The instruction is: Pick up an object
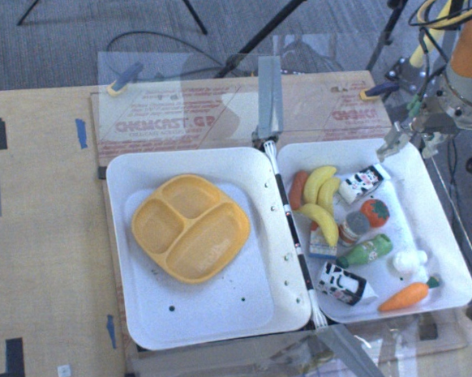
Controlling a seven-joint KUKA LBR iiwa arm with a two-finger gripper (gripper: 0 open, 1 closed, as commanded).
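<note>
Camera view looks down on two white bins set side by side on the table. The left bin (148,312) carries a yellow divided plate (191,226) lying flat toward its far left corner, kept apart from the clutter. The right bin (447,232) is where every candidate for picking lies: bananas (322,197) near its far left corner, a red sausage-like piece (299,188) just beside them, a black-and-white carton (361,183) toward the far edge, a red-capped jar (363,218) in the middle, a green bottle (367,250) below it, a second cow-patterned carton (341,283) near the near edge, a white bottle (408,259) and a carrot (405,295) at the near right corner. They lie loose and crowded, many touching, so a clean grasp likely needs an outlying piece such as the carrot. The pincer (407,136) hovers at the right bin's far right corner, above its rim and grasping nothing; whether it is released or clenched I cannot tell.
</note>
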